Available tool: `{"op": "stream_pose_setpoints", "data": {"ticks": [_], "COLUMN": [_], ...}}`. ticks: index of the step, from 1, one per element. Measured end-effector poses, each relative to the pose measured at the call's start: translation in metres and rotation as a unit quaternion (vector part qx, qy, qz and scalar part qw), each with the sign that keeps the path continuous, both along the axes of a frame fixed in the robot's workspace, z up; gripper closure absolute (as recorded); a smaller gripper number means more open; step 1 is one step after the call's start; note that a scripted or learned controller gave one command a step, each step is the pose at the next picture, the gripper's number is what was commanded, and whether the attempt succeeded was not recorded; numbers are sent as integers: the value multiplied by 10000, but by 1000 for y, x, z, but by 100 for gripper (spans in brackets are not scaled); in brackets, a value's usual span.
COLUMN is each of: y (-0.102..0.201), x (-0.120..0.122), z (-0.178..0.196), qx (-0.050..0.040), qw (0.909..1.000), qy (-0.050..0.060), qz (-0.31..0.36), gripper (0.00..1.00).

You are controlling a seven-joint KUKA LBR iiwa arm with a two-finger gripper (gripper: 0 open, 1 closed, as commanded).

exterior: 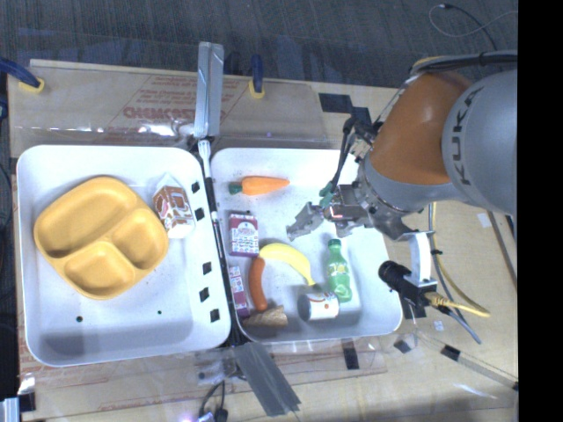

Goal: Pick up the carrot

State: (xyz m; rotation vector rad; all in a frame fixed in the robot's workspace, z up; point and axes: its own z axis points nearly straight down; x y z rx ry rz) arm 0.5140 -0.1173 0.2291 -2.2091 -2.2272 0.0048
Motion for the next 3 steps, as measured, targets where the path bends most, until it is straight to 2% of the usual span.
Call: {"op": "stream_pose_setpoints", "data": {"ticks": [1, 2, 3], "y": [40, 71, 41], "x": [55, 113, 143], "z": [152, 213, 212], "qx": [-9, -14, -16], "qw": [10000, 9942, 9686], "qy": [-28, -27, -18], "qz": [10, -1072, -2486], "gripper": [0, 0, 0]}}
